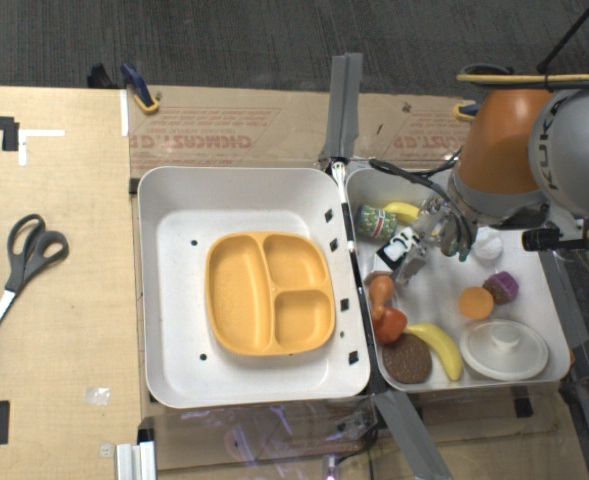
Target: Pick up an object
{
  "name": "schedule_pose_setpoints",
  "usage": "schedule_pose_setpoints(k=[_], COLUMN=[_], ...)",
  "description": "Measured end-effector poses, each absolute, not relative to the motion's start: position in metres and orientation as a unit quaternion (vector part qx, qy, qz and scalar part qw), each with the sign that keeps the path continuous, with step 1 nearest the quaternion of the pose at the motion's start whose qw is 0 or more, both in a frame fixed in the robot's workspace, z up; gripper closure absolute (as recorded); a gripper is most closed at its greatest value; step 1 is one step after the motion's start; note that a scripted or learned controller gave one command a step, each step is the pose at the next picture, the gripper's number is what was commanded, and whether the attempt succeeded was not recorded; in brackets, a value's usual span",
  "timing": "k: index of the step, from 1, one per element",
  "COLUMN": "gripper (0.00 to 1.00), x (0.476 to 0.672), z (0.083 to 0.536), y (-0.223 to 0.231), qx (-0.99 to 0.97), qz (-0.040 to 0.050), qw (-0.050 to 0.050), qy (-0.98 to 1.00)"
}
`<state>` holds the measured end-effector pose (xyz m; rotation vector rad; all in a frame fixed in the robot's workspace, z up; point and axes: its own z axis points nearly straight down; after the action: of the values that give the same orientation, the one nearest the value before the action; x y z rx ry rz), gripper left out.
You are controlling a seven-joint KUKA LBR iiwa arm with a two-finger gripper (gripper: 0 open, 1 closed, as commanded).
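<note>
Right bin [552, 298], left to right: brown sausage [379, 290] just below-left of the gripper [406, 260], green can [377, 221] up-left beside it, long axis level, the nearest pick; finger spread cannot be told, nothing seen held; orange ball [476, 303] lower-right.

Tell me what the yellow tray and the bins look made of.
The tray looks like molded plastic with a matte finish: uniform color, rounded dividers. The left bin and right bin look like glossy white plastic, judging by soft highlights on their rims, though coated metal is possible.
</note>
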<state>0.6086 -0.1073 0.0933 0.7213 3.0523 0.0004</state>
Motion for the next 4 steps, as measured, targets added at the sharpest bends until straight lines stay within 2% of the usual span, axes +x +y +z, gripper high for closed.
schedule_pose_setpoints(k=[2, 3, 4], gripper=[0.00, 0.00, 1.00], x=[0.609, 0.645, 0.645], z=[0.094, 0.094, 0.104], y=[-0.103, -0.100, -0.102], qx=[0.390, 0.525, 0.524], qz=[-0.0025, -0.0066, -0.0082], qw=[0.003, -0.014, -0.012], qy=[0.921, 0.851, 0.852])
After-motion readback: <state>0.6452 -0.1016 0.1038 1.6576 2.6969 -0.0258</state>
